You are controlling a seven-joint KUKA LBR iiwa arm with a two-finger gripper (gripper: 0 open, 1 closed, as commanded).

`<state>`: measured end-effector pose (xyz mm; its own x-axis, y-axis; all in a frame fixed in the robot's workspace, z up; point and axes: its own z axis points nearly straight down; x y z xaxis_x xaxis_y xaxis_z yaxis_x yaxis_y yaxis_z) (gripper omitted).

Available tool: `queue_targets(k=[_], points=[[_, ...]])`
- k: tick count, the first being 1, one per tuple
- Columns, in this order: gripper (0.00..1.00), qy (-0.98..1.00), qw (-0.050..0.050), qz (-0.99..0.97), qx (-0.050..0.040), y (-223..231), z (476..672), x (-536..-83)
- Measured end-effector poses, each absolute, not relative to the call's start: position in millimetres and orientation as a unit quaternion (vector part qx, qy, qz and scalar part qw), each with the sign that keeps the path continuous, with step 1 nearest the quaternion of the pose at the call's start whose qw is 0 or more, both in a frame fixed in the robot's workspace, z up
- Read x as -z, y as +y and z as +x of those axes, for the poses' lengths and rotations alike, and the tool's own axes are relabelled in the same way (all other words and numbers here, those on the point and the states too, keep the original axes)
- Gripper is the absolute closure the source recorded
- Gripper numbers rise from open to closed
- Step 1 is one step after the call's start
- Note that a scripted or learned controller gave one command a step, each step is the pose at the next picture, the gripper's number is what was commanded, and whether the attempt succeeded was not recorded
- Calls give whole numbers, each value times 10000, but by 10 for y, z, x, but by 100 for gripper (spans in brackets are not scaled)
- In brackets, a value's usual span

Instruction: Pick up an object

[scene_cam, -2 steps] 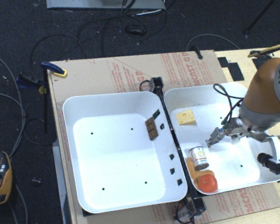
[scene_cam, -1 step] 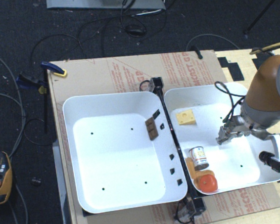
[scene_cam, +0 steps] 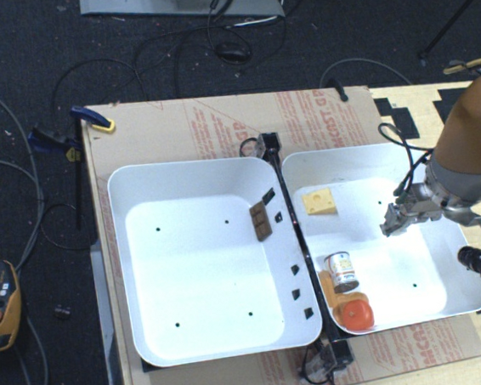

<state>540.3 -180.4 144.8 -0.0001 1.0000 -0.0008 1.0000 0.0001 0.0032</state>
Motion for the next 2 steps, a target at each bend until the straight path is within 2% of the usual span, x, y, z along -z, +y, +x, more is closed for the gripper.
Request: queue_targets(k=[1, 2], points=[[100, 7071, 24, 7071, -13, -1867, 5431, -2055], [100, 7072, 7, 7070, -3, -1867, 5434, -2265]])
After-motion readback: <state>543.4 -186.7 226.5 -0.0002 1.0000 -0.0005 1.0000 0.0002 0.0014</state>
